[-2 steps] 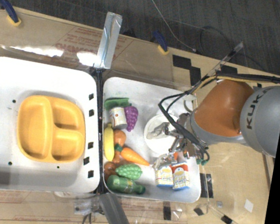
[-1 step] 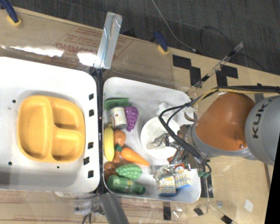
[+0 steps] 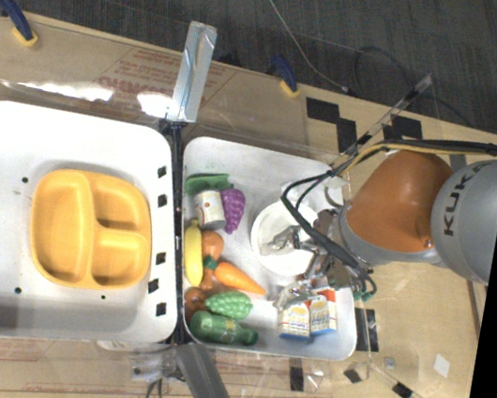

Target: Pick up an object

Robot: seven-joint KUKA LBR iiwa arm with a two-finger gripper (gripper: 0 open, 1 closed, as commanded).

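The grey arm (image 3: 473,219) hangs over the right bin (image 3: 237,158), its gripper (image 3: 293,295), whose state I cannot tell, just above the small carton (image 3: 309,316)

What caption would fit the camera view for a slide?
KUKA arm reaches into the right bin of toy food, gripper above a small carton; yellow tray in the left bin.
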